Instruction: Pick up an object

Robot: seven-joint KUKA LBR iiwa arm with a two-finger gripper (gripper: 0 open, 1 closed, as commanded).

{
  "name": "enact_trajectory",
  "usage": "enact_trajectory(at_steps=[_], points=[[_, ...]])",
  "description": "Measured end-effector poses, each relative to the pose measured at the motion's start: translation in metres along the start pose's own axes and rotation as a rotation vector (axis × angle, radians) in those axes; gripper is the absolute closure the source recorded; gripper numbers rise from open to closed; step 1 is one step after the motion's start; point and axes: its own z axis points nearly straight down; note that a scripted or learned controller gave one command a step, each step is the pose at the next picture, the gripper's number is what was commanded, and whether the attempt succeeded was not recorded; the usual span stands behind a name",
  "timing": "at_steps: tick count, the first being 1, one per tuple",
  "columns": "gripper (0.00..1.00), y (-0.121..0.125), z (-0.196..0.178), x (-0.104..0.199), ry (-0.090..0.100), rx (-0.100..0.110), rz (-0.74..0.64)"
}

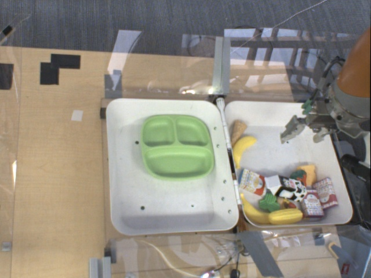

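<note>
Camera view: the pincer (304, 129) hangs above the right bin (272, 155), over its bare upper area, with its two fingers spread apart and nothing between them. A banana (242, 148) lies just beside the bin's left wall, below a tan cone-shaped item (237, 130). More toy food items (290, 197) are crowded along the bin's lower edge. The left bin (124, 172) carries a green divided plate (177, 146). Both bins rest on the surface (52, 155).
</note>
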Motion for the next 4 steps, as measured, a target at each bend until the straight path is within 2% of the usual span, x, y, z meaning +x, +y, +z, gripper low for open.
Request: enact_trajectory(at_steps=[1,2,3,4], points=[[0.00,-0.032,0.140,-0.041,0.001,0.001,0.002],[0.00,-0.021,0.168,-0.060,-0.005,-0.020,-0.066],[1.00,-0.021,0.161,-0.059,-0.003,-0.018,-0.069],[1.00,0.011,0.090,-0.006,0.000,-0.001,0.062]])
